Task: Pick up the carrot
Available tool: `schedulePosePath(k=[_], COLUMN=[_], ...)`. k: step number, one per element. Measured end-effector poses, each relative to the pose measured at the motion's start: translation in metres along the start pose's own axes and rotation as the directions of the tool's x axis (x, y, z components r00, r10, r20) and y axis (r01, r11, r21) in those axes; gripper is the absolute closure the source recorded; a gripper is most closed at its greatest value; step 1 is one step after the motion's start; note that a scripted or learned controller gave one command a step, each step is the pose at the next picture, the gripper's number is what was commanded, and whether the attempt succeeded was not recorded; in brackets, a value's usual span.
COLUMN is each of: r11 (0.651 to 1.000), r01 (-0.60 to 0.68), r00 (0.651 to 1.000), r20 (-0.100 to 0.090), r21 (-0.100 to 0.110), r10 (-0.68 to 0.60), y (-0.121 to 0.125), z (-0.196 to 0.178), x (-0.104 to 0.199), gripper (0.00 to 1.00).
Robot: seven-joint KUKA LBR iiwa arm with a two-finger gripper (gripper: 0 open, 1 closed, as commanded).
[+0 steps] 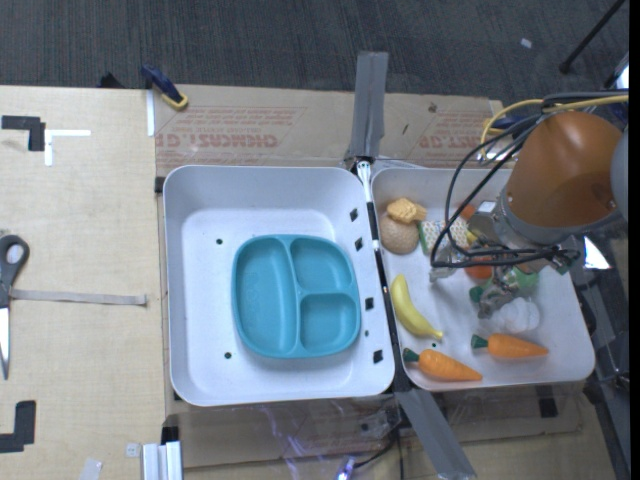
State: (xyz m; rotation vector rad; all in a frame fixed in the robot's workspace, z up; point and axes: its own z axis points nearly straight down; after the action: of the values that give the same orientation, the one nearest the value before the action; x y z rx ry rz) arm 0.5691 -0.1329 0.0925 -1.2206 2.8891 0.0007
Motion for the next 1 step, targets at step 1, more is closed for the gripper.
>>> schedulePosePath(k=[1], r11=[0.999], r01=[0.046], r00=[0.999], r20=[0.001], r21=[0.001], r10=[-0.046], y=[-0.0119], z=[-0.0043], x=[-0.0218], gripper=[0.0])
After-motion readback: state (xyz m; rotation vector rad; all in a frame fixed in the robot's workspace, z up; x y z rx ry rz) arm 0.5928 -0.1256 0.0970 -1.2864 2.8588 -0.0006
